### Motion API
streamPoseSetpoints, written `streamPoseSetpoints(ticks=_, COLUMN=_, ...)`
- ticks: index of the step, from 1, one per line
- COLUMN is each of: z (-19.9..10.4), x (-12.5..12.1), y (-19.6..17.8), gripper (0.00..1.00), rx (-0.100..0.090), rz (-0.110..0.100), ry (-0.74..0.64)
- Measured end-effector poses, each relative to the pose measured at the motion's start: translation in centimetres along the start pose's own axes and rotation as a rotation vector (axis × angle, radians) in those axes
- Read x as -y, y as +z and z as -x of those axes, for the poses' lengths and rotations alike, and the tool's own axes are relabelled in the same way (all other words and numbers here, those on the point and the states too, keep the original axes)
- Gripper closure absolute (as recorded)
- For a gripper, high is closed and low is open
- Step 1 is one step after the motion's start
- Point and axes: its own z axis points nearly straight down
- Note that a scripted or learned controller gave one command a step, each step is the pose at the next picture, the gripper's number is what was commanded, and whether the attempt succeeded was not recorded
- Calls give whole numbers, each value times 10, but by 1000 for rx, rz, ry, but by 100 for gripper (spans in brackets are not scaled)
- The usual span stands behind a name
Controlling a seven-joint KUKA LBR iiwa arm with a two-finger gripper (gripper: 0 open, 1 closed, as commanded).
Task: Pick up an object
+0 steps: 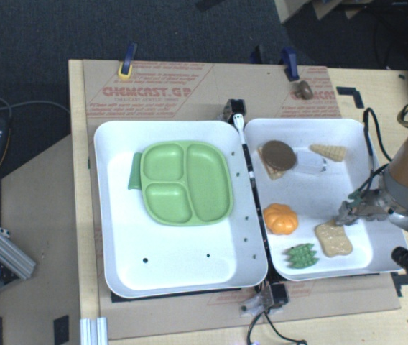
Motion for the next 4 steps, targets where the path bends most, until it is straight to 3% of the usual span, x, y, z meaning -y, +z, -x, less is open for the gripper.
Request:
streamPoseSetpoints(ticks=2, z=7, x=-5, y=-106, gripper=100, rx=4, rz=0, ry=-1)
streamPoseSetpoints(ticks=3, z=7, x=-6, y=-127, gripper=100, rx=2, rz=-3, ry=-2)
streamPoseSetpoints(ticks=4, z=-33, x=-37, y=-136, gripper=100, rx=0, rz=-4, ry=-7)
